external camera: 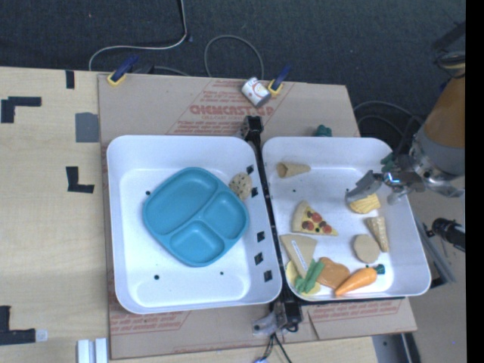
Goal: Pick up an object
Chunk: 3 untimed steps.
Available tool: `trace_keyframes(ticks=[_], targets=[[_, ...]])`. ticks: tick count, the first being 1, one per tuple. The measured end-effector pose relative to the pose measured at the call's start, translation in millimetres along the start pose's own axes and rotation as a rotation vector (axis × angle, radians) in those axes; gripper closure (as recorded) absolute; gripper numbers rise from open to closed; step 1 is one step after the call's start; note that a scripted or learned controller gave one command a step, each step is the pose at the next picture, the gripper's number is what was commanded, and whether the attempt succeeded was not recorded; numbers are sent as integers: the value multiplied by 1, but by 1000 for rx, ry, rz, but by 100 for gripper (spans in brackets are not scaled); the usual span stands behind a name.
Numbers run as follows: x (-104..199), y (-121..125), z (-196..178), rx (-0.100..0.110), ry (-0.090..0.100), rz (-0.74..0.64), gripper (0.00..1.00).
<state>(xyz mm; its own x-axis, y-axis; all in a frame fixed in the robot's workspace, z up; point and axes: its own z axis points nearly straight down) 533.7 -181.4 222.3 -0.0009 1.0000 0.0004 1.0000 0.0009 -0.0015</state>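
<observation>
- A cardboard sheet [219, 108] lies on a bench over dark carpet, bearing two white bins side by side; the right bin [333, 148] is the landmark here.
- The left bin [121, 203] sits against the right bin's left wall and holds a blue divided plate [197, 215] and a small cookie [240, 184].
- Inside the right bin lie toy foods: a pizza slice [313, 220] at centre, a carrot [357, 280] at the near-right corner, a cone [291, 169] toward the far-left corner.
- The gripper [376, 187] hangs over the right bin's far-right part, just above a yellow piece [365, 203].
- I cannot tell whether its jaws are spread or pressed together, nor whether they touch the piece.
- The yellow piece looks like light, stiff moulded plastic, probably smooth and prone to slip; taking it across its narrow width, near the middle, seems safest.
</observation>
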Motion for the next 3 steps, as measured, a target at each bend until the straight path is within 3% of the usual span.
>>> trace_keyframes(ticks=[1,2,3], targets=[[82,16,128,5,2,-7,0],[77,17,111,0,1,-2,100],[77,17,111,0,1,-2,0]])
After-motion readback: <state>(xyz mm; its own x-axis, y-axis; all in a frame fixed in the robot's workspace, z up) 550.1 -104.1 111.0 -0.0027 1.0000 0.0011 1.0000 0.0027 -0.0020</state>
